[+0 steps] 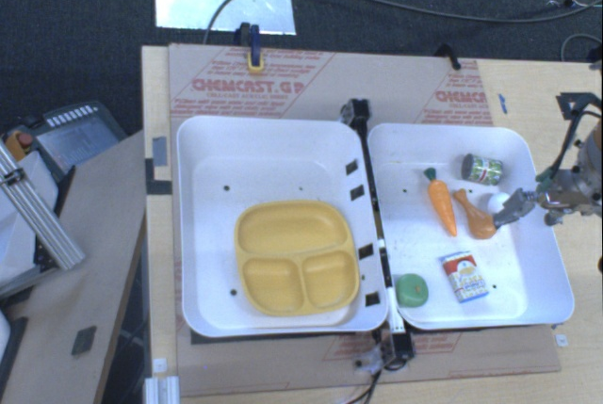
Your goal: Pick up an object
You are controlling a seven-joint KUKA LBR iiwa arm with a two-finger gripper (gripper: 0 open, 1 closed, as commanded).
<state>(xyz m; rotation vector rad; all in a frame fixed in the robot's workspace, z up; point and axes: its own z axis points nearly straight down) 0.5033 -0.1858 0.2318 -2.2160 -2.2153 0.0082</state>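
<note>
The brown protective sheet (325, 77) under the two bins bore red print reading "CHEMCAST GP", once behind the left bin (198, 204) and again, partly cut off, behind the right bin (542, 251). The small red and white box (464, 276) in the right bin and the green-labelled can (482, 169) carried print too small to read.

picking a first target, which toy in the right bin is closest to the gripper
The orange drumstick-shaped toy, right beside the gripper.
</note>
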